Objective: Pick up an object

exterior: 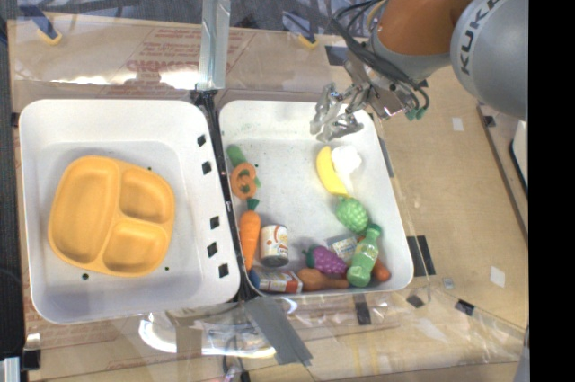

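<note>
The tool [334,118] hangs over the far right corner of the right bin [296,112]; whether it is open or closed I cannot tell, and nothing shows gripped in it. The closest pick, a banana [329,173], lies just nearward of it, its long axis running near-to-far, touching a white piece [347,161]. Other toys crowd the bin's near edge.

A robotics lab: an industrial arm [485,21] over two taped-down white bins [36,191] on a cardboard-covered bench [449,182] (toy food inside, grey carpet beyond)
</note>
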Available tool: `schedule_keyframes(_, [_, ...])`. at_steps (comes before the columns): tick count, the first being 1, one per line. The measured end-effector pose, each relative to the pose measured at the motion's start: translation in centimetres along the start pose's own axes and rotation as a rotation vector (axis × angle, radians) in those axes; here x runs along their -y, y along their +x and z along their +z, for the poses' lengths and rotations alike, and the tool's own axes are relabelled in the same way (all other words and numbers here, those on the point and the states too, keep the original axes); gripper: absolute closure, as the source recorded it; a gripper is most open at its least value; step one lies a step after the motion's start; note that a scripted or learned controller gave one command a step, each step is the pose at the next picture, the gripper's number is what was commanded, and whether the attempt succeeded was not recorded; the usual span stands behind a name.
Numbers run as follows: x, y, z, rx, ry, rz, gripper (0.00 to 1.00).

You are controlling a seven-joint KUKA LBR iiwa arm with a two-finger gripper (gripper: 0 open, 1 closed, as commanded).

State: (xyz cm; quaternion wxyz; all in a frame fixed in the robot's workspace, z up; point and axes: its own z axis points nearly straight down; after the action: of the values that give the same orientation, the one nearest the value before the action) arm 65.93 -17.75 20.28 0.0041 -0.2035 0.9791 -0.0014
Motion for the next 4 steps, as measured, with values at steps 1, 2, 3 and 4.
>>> schedule_keyframes(1, [-4.3,-1.8,-4.2,-0.001,0.0,0.248,1.0])
schedule_keyframes(2, [0.8,0.7,3.4,-0.01,-0.006,0.05,1.0])
schedule_keyframes(3, [-1.3,-0.4,-6.6,0.003,0.002,0.185,1.0])
schedule_keyframes(4, [2.8,1.6,2.9,-0.011,-0.009,-0.185,1.0])
